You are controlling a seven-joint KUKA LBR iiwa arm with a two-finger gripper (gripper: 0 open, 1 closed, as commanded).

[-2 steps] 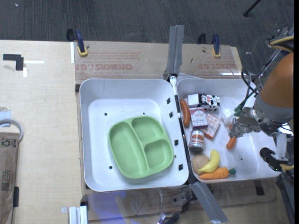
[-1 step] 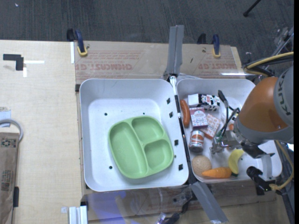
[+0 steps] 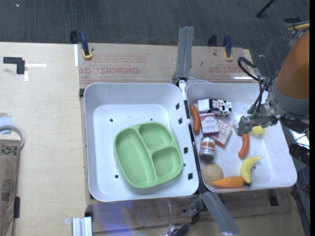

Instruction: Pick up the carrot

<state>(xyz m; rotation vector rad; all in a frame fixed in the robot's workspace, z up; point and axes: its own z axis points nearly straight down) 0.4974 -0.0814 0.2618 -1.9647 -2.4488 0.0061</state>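
1. Two shallow white plastic bins side by side: left bin (image 3: 96, 132) at frame centre, right bin (image 3: 280, 151) at centre right.
2. One pale green three-compartment plastic plate (image 3: 147, 154) in the left bin, tilted, nothing in its compartments.
3. One orange tapered carrot (image 3: 229, 182) lies near the lower edge of the right bin, touching one round tan ball (image 3: 212, 172) on its left and just beside one yellow banana (image 3: 249, 168) on its right.
4. Two reddish-orange sausages: one (image 3: 196, 118) upright along the right bin's left wall, one (image 3: 243, 145) mid-bin.
5. One small jar with a red label (image 3: 207, 148), one red-and-white carton (image 3: 209, 124), one pink patterned packet (image 3: 224, 132), one black-and-white box (image 3: 220, 105) at the bin's upper part.
6. One grey arm with an orange band (image 3: 295, 68) enters from the right edge; gripper (image 3: 246, 126) sits over the upper right of the right bin, well apart from the carrot.
7. A yellow piece (image 3: 258, 130) shows at the gripper tip; cannot tell finger spacing or whether anything is gripped.
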